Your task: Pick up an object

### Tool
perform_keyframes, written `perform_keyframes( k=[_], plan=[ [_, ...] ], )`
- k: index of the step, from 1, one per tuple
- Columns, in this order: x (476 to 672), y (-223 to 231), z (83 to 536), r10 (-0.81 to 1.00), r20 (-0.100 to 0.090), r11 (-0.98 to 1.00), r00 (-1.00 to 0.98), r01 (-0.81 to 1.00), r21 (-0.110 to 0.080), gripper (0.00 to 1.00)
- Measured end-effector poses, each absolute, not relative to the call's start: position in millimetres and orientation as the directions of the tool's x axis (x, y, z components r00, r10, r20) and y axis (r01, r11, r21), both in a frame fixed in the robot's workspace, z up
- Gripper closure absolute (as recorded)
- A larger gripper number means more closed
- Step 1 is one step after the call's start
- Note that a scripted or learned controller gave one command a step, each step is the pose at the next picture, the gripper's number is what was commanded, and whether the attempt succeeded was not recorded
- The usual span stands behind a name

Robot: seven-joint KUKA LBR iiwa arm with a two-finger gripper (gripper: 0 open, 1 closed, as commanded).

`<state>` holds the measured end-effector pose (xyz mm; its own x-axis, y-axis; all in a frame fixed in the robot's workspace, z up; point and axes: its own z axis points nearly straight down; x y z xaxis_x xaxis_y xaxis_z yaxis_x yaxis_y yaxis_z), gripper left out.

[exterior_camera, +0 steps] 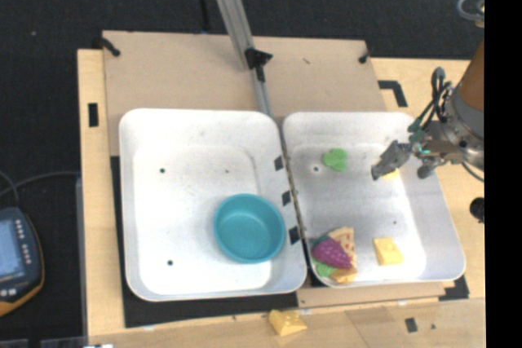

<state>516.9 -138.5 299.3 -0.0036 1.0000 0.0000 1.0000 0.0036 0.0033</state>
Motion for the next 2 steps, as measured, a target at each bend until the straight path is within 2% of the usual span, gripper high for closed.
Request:
perform_keyframes(
  k=[1, 2],
  plan=[
    [516.9, -138.5, 299.4, 1.0, 0.0, 0.002, -0.002, 1.0, 0.004, 0.0],
    [521.2, -146.0, 243.0, 1.0, -0.001, -0.001, 0.001, 1.0, 0.002, 0.0]
  ],
)
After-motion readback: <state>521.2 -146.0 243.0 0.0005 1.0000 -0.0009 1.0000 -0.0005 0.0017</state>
